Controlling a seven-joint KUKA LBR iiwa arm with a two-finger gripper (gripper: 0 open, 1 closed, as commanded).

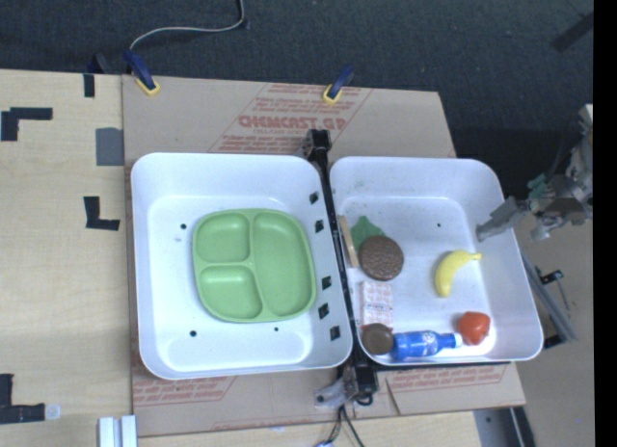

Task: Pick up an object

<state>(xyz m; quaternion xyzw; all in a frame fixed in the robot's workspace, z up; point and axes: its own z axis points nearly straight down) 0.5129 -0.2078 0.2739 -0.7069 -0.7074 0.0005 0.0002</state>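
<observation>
The right bin (424,177) holds several objects. A yellow banana (453,270) lies toward its right side, with a red object (472,327) nearer the front. A blue bottle (422,344) lies on its side along the front wall, beside a small brown round object (376,337). A brown disc (382,256) rests partly on a green piece (364,231), and a pale wrapper (374,296) lies just below the disc. My gripper (503,218) hangs over the bin's right rim, up and to the right of the banana and apart from it.
In the left bin (159,243) sits a green divided plate (254,264). A black clamp strip (326,233) runs between the bins. Both bins stand on a cardboard sheet (231,118) held by yellow clips, and a cable (222,21) trails behind.
</observation>
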